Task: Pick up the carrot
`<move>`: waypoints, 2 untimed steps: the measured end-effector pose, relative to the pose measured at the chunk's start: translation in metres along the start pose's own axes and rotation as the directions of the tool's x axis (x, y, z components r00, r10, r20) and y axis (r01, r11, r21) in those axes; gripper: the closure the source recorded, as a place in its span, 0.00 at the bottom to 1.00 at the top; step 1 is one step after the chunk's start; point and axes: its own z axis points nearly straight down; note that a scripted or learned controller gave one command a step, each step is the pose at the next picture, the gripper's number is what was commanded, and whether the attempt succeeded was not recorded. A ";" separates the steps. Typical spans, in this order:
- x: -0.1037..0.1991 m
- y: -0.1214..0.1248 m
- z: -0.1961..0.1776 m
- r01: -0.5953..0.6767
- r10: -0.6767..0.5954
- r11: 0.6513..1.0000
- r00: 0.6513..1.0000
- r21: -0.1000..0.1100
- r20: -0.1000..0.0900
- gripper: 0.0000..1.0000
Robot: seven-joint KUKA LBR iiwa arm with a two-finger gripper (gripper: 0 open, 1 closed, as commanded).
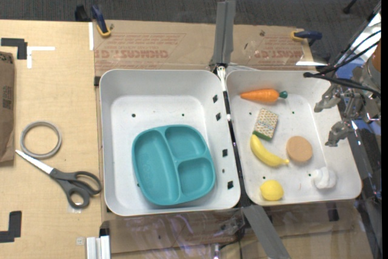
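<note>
The carrot (262, 94) lies at the far end of the right bin (303, 194), above a sponge (265, 124), banana (267, 152), tan disc (299, 149), lemon (271, 190) and small white piece (323, 178), with the gripper (337, 118) over the bin's right edge, while the left bin (121, 94) holds a teal tray (174, 164).

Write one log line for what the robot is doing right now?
phase: before grasp | gripper: open, over right bin's right edge | carrot: untouched, right bin far end
</note>
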 end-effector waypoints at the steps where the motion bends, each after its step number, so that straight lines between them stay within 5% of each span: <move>1: 0.072 0.073 0.097 -0.056 0.056 0.998 0.998 -0.001 -0.003 0.00; 2: 0.043 0.086 0.122 -0.097 0.097 0.995 0.995 0.000 -0.001 0.00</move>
